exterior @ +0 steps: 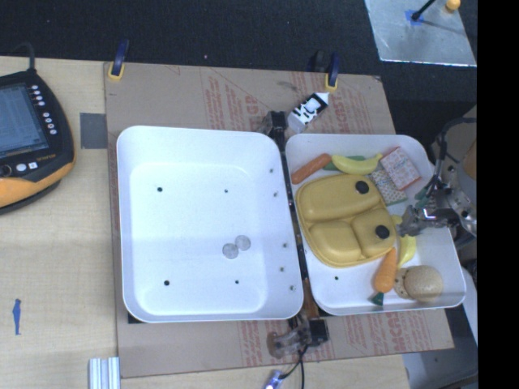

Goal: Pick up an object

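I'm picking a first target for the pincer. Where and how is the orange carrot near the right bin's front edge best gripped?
Probably the carrot at its thick orange middle, from straight above, fingers closing across its narrow width. It lies nearly upright in the camera view, wedged between the yellow plush toy and the potato, so the middle offers the firmest hold, though clearance looks tight.
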Motion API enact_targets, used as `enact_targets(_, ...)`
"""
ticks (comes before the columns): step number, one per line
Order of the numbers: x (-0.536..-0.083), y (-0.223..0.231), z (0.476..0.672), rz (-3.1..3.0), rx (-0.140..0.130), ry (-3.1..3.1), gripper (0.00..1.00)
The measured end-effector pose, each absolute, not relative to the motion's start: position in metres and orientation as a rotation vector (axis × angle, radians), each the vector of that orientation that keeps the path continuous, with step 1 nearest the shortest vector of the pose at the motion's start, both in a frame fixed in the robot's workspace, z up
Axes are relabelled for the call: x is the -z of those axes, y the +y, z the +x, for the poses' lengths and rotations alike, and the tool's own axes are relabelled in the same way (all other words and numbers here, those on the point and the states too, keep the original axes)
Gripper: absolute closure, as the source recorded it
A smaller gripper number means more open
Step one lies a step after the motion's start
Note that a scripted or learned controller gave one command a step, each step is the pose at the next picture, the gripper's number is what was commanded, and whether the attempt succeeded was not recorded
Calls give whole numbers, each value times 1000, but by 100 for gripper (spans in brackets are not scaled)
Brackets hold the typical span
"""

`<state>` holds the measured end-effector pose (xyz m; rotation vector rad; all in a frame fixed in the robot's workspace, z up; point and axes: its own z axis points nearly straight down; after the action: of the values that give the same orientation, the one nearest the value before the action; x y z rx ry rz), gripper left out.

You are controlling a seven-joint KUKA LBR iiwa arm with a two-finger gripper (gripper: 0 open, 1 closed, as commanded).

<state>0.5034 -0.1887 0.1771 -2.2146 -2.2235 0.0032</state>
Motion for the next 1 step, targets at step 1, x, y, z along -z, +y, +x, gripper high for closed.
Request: enact_targets(1, -177, -189, 503, -2214, -3, -2224, 0)
